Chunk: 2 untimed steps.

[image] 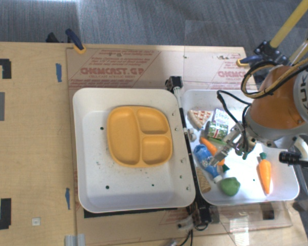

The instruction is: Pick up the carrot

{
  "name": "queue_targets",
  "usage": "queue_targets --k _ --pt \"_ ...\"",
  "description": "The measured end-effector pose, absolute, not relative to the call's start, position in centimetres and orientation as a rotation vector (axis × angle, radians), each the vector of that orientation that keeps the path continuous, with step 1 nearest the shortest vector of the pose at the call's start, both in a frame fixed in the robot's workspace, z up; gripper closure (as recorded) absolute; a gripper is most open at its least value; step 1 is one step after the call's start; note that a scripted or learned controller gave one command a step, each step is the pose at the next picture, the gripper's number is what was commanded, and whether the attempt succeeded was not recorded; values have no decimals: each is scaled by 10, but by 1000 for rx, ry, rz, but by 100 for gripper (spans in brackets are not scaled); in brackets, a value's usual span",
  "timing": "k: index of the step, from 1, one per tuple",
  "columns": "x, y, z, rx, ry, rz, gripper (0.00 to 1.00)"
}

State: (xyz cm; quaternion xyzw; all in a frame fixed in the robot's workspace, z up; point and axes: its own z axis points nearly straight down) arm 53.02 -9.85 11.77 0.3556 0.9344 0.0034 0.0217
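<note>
— Where do we find the carrot [265,175]?

— We see it in the right bin [285,192], near that bin's right edge, lying roughly lengthwise with its green top toward the far side; nothing touches it.

— And the gripper [220,155]?

— We see it low over the middle of the right bin, well left of the carrot; its fingers [213,159] reach down among a blue item [204,156] and a small orange piece [209,146]; whether they are spread or pinching anything, we cannot tell, since the clutter blurs them.

— What else do we note?

— A green ball [229,185] sits near the bin's near edge; a green-labelled packet [217,126] lies beside the fingers; the left bin [87,152] carries a yellow divided plate [139,136].
</note>
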Motion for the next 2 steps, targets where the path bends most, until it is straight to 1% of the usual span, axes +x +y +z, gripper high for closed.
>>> queue_targets --k 1,2 --pt "563 -100 91 1046 2939 2 0" --pt "565 -100 103 1041 2933 4 100"
